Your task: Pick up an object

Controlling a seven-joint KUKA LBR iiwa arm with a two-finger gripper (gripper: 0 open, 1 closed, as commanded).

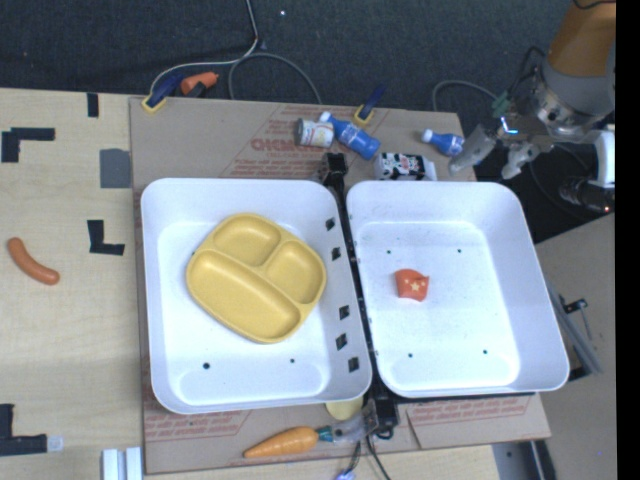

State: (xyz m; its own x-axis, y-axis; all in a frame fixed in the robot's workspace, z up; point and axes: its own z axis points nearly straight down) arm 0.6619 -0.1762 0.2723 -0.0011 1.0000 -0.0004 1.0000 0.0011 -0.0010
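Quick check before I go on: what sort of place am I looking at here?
Most likely a robotics lab test bench: two white bins clamped on cardboard, toy food like the orange piece and carrot, and loose cables on dark carpet.

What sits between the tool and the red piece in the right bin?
In the camera view, only the right bin's far rim and bare white floor lie between the tool and the red piece.
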